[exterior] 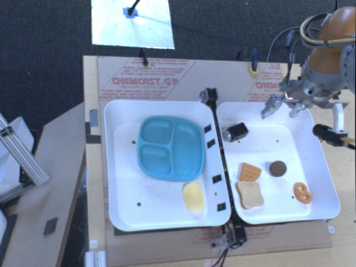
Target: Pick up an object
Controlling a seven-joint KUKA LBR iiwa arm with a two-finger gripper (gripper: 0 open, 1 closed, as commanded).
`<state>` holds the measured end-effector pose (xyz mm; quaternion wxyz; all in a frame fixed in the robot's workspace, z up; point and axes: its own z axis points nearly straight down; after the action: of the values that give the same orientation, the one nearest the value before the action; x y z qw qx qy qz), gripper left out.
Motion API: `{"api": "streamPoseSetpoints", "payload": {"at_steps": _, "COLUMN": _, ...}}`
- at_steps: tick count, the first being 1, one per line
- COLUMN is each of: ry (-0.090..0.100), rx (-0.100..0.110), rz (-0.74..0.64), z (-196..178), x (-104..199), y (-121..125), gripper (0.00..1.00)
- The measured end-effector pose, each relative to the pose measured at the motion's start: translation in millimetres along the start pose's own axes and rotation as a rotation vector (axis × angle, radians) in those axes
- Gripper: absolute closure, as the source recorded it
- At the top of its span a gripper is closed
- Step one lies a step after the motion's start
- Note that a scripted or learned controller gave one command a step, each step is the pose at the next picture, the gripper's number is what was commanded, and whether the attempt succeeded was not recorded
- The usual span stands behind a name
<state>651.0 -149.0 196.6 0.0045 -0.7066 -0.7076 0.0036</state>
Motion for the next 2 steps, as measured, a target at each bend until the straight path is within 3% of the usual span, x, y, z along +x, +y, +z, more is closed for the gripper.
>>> {"api": "streamPoseSetpoints", "payload": {"at_steps": 1, "ry": -0.002, "rx": -0.013, "rz": -0.002, "z": -8.6, "x": 0.3, "y": 2.9, "gripper": 0.0}}
{"api": "streamPoseSetpoints", "payload": {"at_steps": 2, "ry": -0.002, "rx": -0.01, "rz": 0.0, "z": 34.9, "x": -4.8, "y": -0.3, "gripper": 0.0}}
